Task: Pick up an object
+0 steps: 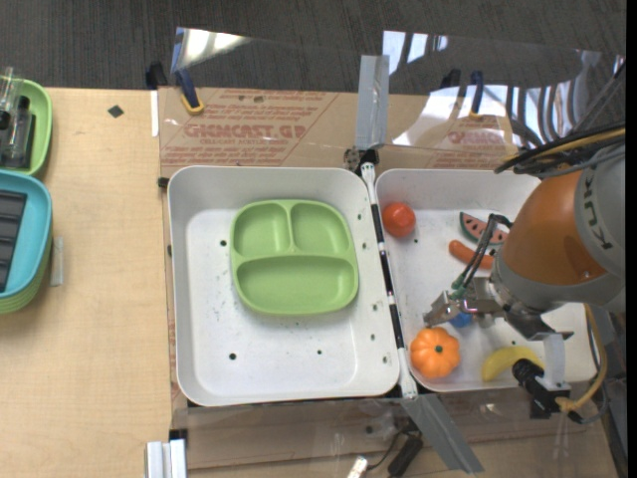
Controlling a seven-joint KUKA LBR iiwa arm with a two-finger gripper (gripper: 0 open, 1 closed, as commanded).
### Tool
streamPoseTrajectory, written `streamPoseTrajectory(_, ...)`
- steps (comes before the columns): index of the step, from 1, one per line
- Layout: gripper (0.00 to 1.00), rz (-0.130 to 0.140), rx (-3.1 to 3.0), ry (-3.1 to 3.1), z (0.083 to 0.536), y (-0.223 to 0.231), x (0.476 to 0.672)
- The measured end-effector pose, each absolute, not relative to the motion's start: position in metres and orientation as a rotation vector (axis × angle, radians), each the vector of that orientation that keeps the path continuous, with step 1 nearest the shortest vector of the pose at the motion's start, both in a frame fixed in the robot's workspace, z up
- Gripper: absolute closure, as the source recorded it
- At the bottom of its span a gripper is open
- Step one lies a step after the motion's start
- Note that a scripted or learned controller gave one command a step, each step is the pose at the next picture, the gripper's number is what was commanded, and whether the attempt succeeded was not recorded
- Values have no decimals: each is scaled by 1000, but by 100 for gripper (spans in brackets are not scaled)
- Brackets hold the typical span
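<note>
Two white bins sit side by side on the surface, and we have our arm (557, 242) reaching into the right bin (428, 189) from the right. The left bin (199, 267) carries a green divided plate (295, 257) and nothing we would try for. Our candidates all lie in the right bin: a small pumpkin (436, 354) at the near-left corner, a red tomato (399, 218) near the far-left wall, a watermelon slice (483, 229) and a carrot (466, 252) toward the back, and a banana (501, 362) at the near edge.

Our gripper (453, 309) hangs low just above the pumpkin, with something small and blue (460, 317) right at its tip. We cannot tell whether it is spread or pressed together, and we see nothing clearly caught in it, so we judge that no object is picked up yet.

Several things could go wrong from here. The pumpkin is round and smooth, so an off-centre close would likely squirt it sideways. It also sits against the bin's corner, leaving little room on that side. The banana lies close by, partly under our wrist, and a descent could nudge it or jam against it. Lifting early would bring us up with nothing.
</note>
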State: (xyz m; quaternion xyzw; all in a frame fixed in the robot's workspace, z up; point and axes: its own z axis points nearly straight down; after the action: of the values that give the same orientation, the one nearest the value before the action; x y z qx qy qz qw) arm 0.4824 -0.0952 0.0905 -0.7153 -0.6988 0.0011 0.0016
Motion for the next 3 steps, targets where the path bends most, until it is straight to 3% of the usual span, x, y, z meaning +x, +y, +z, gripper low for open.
streamPoseTrajectory(1, 0, 0, -1779, -2589, 91, -98, 490)
streamPoseTrajectory(2, 0, -1, -1174, -2916, 92, -107, 516)
streamPoseTrajectory(3, 0, -9, -870, -3084, 104, -99, 495)
